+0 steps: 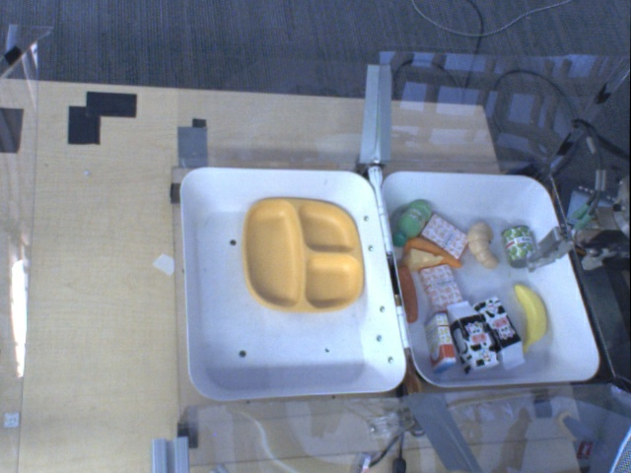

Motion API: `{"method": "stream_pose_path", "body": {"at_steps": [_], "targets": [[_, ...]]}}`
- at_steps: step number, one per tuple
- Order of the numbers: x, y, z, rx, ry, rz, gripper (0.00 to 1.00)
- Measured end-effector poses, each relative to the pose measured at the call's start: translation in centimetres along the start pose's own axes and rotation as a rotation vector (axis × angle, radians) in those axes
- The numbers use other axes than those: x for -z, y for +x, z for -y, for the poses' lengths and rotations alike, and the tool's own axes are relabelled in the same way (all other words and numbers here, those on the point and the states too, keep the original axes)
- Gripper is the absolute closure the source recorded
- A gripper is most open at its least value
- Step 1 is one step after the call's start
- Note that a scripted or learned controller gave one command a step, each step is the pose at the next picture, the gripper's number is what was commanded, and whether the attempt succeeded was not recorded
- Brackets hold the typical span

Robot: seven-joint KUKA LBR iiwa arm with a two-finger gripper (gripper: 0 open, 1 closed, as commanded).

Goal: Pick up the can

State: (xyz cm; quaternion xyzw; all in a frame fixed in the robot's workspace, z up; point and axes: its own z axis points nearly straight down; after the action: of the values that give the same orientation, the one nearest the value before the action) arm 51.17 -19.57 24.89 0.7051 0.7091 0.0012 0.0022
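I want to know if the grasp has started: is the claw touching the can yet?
Cannot tell. In the camera view the claw sits right against the can at the right bin's far right side, but neither contact nor a gap shows plainly.

Yellow divided tray (300,254) centred in left bin (212,363), right bin (567,368) holding green can (517,245) near gripper (554,247), banana (531,315), patterned cartons (485,335), carrot (407,292)

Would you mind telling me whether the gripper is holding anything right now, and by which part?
Nothing is held: the gripper sits just right of the can, which rests in the right bin.
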Motion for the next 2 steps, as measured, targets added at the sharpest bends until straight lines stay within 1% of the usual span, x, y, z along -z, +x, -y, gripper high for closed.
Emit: {"method": "stream_pose_path", "body": {"at_steps": [1, 2], "targets": [[-15.2, -0.7, -6.9, -0.139, -0.004, -0.002, 0.0], [-15.9, 1.6, -6.4, -0.058, -0.002, 0.0, 0.0]]}}
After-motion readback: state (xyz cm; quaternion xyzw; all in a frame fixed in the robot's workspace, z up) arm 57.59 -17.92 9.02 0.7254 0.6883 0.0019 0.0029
